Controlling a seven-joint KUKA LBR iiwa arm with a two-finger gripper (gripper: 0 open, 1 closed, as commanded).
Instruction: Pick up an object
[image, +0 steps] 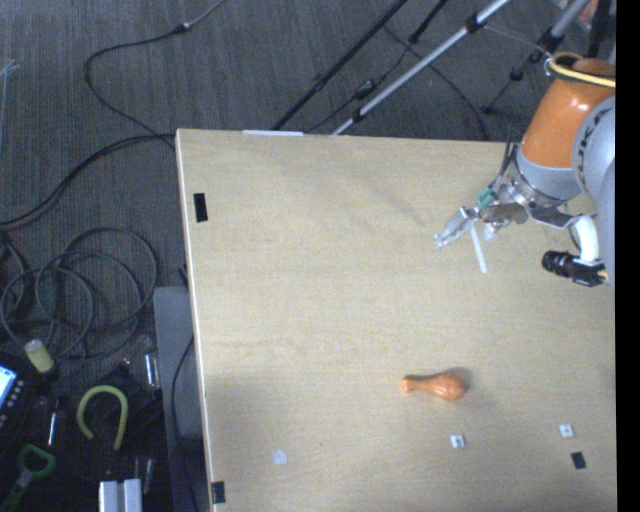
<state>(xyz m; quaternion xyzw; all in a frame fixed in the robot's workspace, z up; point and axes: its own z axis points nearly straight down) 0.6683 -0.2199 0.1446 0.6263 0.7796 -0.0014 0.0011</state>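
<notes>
Pale tan wood-grain bench top (330, 300), small orange object (436, 386) at lower right, orange band (562, 125) on grey arm (598, 150) at upper right, dark grey floor (90, 100), yellow-green hook (103, 408) at lower left

One fixed cam, high above the bench (330, 300), looks down at a slant; floor visible top & left.

wide bare tabletop (320, 280), lone orange object (436, 386) lying near front, well apart from gripper (462, 240), small markers (457, 440) flat beside it
</notes>
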